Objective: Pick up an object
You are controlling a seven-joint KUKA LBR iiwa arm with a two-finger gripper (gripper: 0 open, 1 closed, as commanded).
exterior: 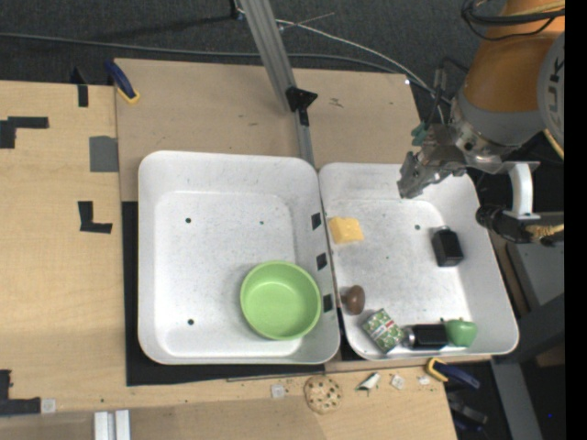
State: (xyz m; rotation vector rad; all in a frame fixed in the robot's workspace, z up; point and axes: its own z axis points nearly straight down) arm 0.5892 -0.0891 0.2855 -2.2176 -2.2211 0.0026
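Note:
My gripper (410,184) hangs over the far edge of the right bin (404,246), with nothing visible between its fingers. Below it in that bin lie a yellow sponge-like block (346,230) at the left, a small black block (447,247) at the right, a brown round piece (352,297), a green patterned packet (382,329) and a black bottle with a green cap (442,335) along the near edge. The yellow block is left of and nearer than the gripper.
The left bin (211,209) holds a green bowl (280,300) in its near right corner. A metal pole (275,53) slants down to the gap between the bins. A cookie (320,393) and small scraps lie on the bench in front.

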